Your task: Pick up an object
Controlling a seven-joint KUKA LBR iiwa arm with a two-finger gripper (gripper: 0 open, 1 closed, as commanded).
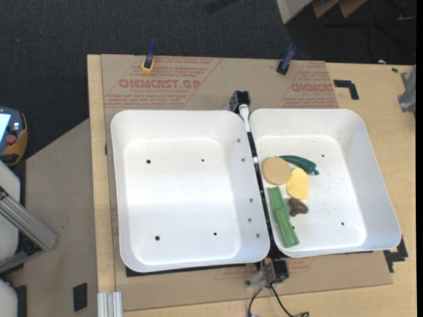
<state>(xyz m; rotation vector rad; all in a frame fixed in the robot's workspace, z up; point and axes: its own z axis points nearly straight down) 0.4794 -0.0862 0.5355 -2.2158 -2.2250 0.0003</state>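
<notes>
Several small objects lie bunched at the left side of the right white bin (357,177). A tan round disc (277,171) sits beside the bin's left wall. A dark green curved pod (299,163) lies just behind it and to its right. In front of the disc is a yellow piece (298,185), with a small brown lump (298,207) touching its front end. A long light green stick (283,218) runs along the left wall toward the front.
The left white bin (178,190) stands next to the right one, joined by a black strip (254,170). Both rest on a cardboard sheet (198,78) held by blue clamps (287,58). A grey part (410,94) pokes in at the right edge.
</notes>
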